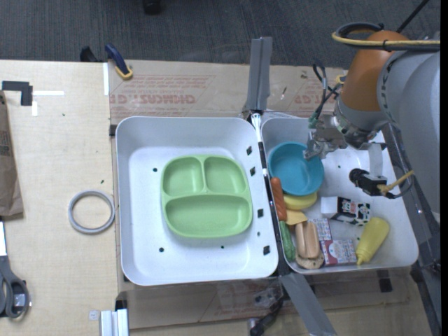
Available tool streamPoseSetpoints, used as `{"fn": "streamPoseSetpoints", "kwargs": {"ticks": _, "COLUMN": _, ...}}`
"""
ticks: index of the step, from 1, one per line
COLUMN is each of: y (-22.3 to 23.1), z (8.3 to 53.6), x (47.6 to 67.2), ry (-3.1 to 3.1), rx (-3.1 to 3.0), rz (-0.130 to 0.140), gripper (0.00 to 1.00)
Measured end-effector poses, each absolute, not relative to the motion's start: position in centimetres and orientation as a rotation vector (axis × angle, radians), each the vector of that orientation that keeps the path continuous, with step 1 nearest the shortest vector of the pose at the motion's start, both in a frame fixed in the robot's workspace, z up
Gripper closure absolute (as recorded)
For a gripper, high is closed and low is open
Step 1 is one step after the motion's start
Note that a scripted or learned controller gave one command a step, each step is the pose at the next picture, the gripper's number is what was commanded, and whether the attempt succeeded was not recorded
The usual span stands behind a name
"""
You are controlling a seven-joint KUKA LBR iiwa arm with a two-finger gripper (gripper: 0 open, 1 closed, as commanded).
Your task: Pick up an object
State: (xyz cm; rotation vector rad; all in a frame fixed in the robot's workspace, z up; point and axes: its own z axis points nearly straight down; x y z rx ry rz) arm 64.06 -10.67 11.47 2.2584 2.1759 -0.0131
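Observation:
The right bin (pixel 344 165) holds a blue bowl (pixel 292 175) at its upper left. My gripper (pixel 312 150) hangs from the grey arm with the orange band, right at the bowl's upper right rim. Just below the bowl lies a yellow banana (pixel 299 201), and a hot dog in a bun (pixel 306 243) sits lower still. A yellow mustard bottle (pixel 371 239) rests tilted at the bin's lower right. Between the two are a black-and-white packet (pixel 352 210) and a red-and-white packet (pixel 334 246). An orange-red stick (pixel 278 194) and a green one (pixel 286 241) lie along the bin's left wall.
The left bin (pixel 127 208) holds a green divided plate (pixel 206 196) in its middle. On the bench to the left lie a grey tape ring (pixel 92 211) and scissors (pixel 11 297). A blue clamp (pixel 119 60) sits at the back.

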Motion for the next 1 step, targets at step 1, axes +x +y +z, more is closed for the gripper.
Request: {"fn": "streamPoseSetpoints", "kwargs": {"ticks": 1, "y": -10.92, "z": 12.34, "x": 64.01, "ry": 2.176, "rx": 2.256, "rz": -0.020, "gripper": 1.00}}
